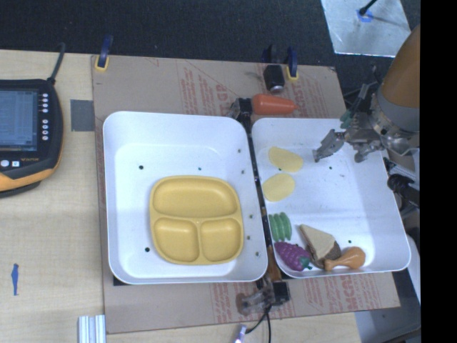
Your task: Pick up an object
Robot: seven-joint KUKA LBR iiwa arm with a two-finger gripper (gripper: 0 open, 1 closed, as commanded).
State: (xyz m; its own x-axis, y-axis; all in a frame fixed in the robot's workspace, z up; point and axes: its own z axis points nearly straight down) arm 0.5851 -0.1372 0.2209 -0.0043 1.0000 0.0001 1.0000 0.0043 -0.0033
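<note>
My gripper hangs over the upper right part of the right bin, fingers spread open with nothing between them. Left of it lie two pale yellow slices, one higher and one lower. Along the bin's near edge sit a green pea pod, a purple grape bunch, a brown bread wedge and an orange-brown gourd. None of them touches the gripper.
The left bin holds a yellow divided plate. An orange carrot lies on the cardboard behind the bins. A control pendant rests at the far left of the bench.
</note>
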